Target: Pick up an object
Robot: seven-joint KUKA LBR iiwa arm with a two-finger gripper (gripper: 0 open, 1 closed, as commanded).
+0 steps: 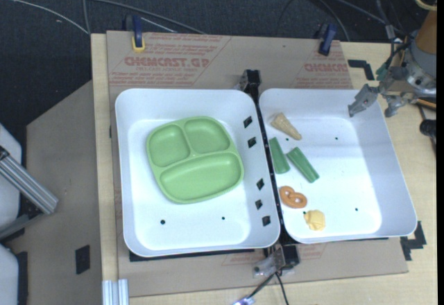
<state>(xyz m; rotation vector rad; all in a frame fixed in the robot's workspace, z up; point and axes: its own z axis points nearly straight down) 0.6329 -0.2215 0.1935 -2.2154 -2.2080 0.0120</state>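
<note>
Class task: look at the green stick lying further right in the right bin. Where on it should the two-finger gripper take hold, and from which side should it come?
Probably at the middle of the green stick, coming straight down from above. It lies flat and slanted on the right bin floor, long and narrow, so the fingers should close across its short width. Bare floor lies on its right; the other green stick sits close on its left. The gripper hangs at the bin's far right corner.

two white bins [132, 158] are sitting side by side, the left one carrying one green divided plate [195, 158]. the right bin is holding two green sticks [278, 155], one cone [285, 125], one pretzel [292, 197] and one yellow piece [315, 220].
</note>
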